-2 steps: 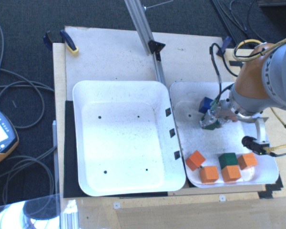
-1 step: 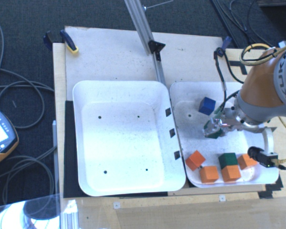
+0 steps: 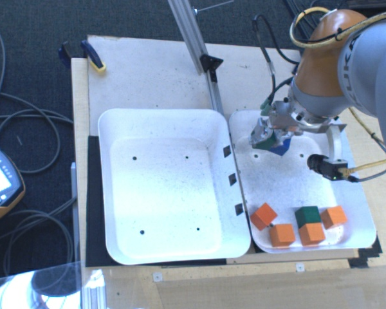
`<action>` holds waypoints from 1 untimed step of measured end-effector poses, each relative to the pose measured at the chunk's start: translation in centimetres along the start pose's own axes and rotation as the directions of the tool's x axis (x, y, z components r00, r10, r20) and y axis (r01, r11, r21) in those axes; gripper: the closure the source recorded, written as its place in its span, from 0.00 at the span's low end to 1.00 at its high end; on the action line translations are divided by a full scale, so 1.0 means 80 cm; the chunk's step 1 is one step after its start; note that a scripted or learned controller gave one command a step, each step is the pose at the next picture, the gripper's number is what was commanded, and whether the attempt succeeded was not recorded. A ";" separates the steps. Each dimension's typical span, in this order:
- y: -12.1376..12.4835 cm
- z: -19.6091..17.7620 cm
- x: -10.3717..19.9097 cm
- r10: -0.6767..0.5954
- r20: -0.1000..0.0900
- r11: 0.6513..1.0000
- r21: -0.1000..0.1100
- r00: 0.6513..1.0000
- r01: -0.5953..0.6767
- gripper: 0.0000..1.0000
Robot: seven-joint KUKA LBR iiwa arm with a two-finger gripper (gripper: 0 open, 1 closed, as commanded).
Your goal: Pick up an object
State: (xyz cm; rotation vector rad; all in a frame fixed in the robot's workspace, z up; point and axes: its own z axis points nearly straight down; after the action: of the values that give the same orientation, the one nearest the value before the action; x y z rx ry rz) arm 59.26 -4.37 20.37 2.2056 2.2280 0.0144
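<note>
Over the right bin, your tool hung by a blue object; whether it gripped, you could not tell. Blocks lay near the front.

- It was a robotics lab: a grey-and-orange arm reached over a plywood counter.
- Loose cables sprawled across dark carpet; two white bins sat side by side.
</note>
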 end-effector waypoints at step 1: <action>0.017 0.006 0.083 0.002 -0.001 1.000 0.009 1.000 -0.002 1.00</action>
State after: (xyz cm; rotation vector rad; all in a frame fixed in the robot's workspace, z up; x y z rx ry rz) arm 60.56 2.25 19.93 2.2125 2.2313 0.0057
